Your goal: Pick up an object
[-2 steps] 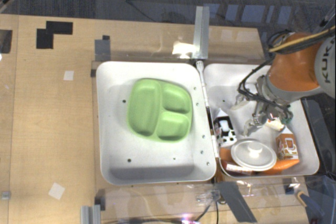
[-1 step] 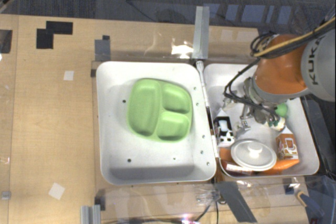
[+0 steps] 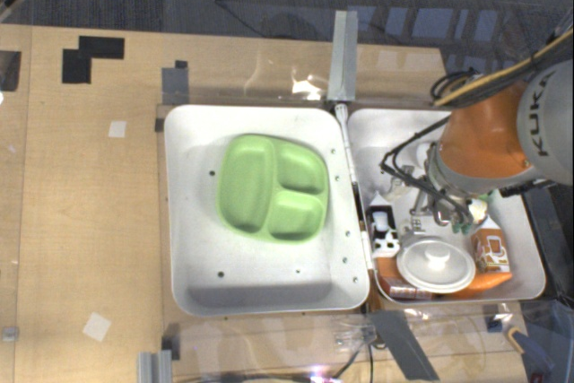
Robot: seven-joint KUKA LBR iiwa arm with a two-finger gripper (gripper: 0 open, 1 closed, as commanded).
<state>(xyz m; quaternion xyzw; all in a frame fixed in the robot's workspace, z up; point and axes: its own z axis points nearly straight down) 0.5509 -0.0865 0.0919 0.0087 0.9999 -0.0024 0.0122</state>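
The right bin (image 3: 363, 134) holds several small things. A round white lid-like dish (image 3: 437, 265) lies near its front, on top of a long orange item (image 3: 491, 282). A brown packet (image 3: 491, 250) sits to the right of the dish, and a small black and white item (image 3: 383, 226) lies by the bin's left wall. The arm's orange band (image 3: 484, 139) hangs over the bin's back right. Below it, my gripper (image 3: 438, 213) points down just behind the white dish, among cables. Nothing is seen held in it.
The left bin (image 3: 193, 274) holds a green divided plate (image 3: 272, 186) near its middle. A metal divider post (image 3: 343, 58) stands between the bins at the back. Black cables (image 3: 404, 159) loop off the wrist over the right bin.
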